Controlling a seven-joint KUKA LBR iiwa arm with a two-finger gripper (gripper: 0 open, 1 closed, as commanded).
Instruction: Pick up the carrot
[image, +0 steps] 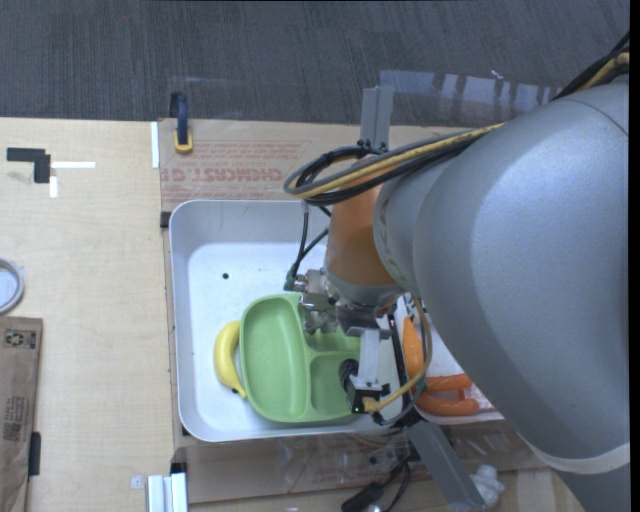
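Gripper (335, 322) sits low over the left bin (185, 300), at the right-hand edge of the green divided plate (275, 360). Can't tell if it's open or closed, since the wrist body blocks the view from above. Nothing visibly held.

Carrot (411, 347): thin orange sliver lying lengthwise just right of the gripper, outside the plate and mostly hidden by the arm (520, 260). Can't tell whether gripper and carrot touch.

Orange-red item (447, 405) lies just below-right of the carrot, partly under the arm.

Banana (228, 360) lies against the plate's left rim inside the same bin. Small dark speck (226, 277) on the bin floor above the plate.

Cardboard sheet (240, 175) lies behind the bin with a blue-and-yellow clamp (180, 122) on its edge.
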